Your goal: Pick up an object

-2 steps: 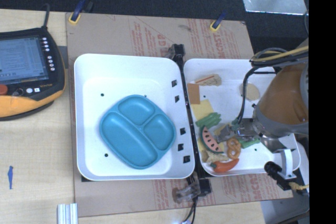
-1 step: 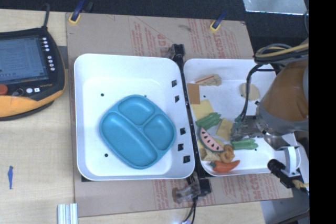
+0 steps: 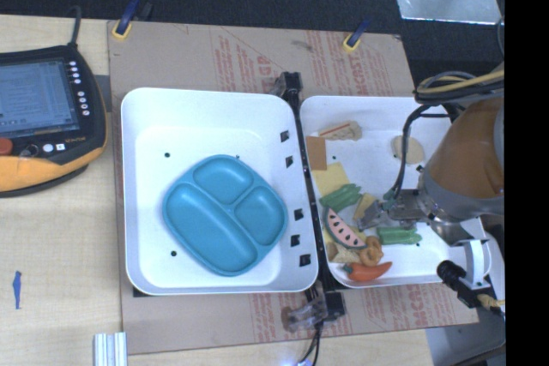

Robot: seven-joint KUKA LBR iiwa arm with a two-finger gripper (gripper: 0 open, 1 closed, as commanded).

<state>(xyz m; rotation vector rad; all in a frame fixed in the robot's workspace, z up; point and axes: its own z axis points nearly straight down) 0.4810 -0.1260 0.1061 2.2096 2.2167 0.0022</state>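
Below, glossy blue three-compartment plate (image 3: 225,214), smooth white bin (image 3: 137,184), toy watermelon wedge (image 3: 341,229)

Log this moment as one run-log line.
arm: over right bin | gripper: low among toy food, near green piece | grasp: cannot tell | left bin: blue divided plate | watermelon slice: untouched

two white bins (image 3: 137,184), one blue plate (image 3: 225,214)

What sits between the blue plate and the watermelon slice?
In the camera view, the blue plate and watermelon slice are separated by bare white bin floor and the black clips joining the two bins' walls.
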